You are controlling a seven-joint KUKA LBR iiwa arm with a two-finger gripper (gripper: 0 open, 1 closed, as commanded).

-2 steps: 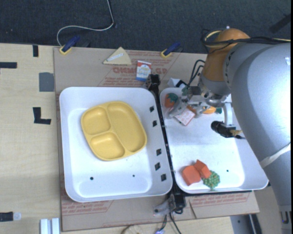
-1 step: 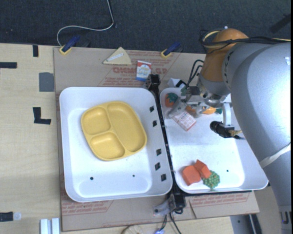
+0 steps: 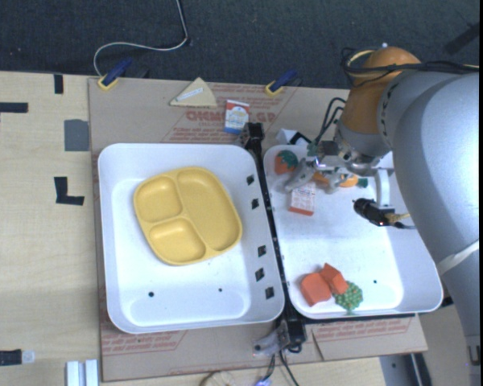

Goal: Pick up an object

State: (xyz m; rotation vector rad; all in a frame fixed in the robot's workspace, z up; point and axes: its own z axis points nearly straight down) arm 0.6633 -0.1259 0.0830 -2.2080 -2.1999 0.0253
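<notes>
The tool hangs low in the right bin, just above a small red-and-white packet. Whether it is spread or pinching anything, I cannot tell.

Red printing on the cardboard sheet is too blurred to read.

The arm is a fat, smooth grey tube, rounded like a pipe, with a pale stripe crossing it low down. Above the wrist sits a glossy orange band, domed on top. A thin black cable loops beside the band. Below it hangs a cluster of small silver metal parts.
</notes>
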